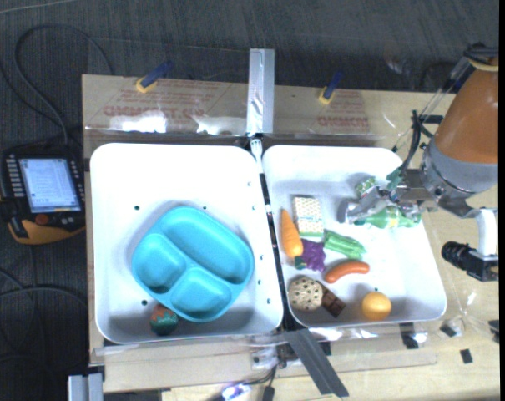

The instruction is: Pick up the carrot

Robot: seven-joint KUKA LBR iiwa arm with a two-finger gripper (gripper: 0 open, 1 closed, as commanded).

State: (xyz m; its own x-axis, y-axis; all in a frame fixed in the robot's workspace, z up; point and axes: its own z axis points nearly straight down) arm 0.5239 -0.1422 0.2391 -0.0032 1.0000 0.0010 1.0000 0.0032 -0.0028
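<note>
The carrot (290,233) is orange with a green tip and lies lengthwise against the left wall of the right bin (419,257), next to a purple vegetable. My gripper (371,207) hangs over the upper right part of that bin, roughly a hand's width to the right of the carrot and slightly farther back. Its metal fingers point left. Green shows around the fingers, and I cannot tell whether that is an object or part of the gripper.
The right bin also holds a cracker-like block (308,215), a green pepper (342,243), a red sausage (346,270), a cookie (304,291), a brown piece (331,304) and an orange fruit (376,305). The left bin has a blue divided tray (193,261) and a small red-green item (162,318).
</note>
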